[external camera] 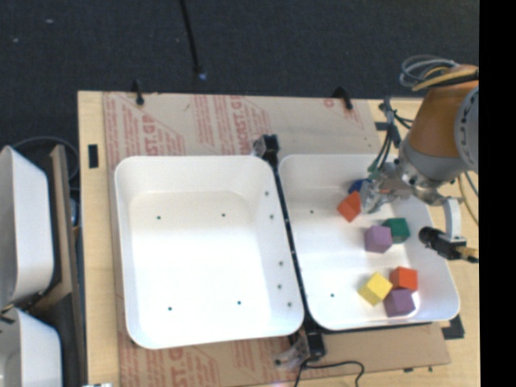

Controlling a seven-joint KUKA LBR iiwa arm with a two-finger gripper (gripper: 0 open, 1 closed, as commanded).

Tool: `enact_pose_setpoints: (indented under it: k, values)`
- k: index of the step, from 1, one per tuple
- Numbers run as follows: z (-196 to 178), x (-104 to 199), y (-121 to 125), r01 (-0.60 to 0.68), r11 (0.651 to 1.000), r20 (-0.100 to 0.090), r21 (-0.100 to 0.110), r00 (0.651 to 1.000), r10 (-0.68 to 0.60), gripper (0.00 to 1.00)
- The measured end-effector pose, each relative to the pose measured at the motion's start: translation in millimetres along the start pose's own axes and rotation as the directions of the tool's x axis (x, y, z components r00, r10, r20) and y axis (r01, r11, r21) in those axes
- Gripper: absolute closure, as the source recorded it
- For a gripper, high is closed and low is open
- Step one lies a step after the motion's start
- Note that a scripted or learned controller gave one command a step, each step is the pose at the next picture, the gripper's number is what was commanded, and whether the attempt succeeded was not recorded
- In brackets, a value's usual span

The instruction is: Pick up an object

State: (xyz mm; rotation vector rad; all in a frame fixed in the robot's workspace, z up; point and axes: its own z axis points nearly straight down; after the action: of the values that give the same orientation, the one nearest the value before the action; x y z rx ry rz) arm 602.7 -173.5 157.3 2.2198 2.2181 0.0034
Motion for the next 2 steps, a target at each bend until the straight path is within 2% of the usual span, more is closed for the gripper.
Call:
enact_pose_setpoints:
  k: [2]
  values:
    - [-97, 8, 5, 0.001, 1.000, 0.000, -0.001, 1.000, -0.001, 1.00]
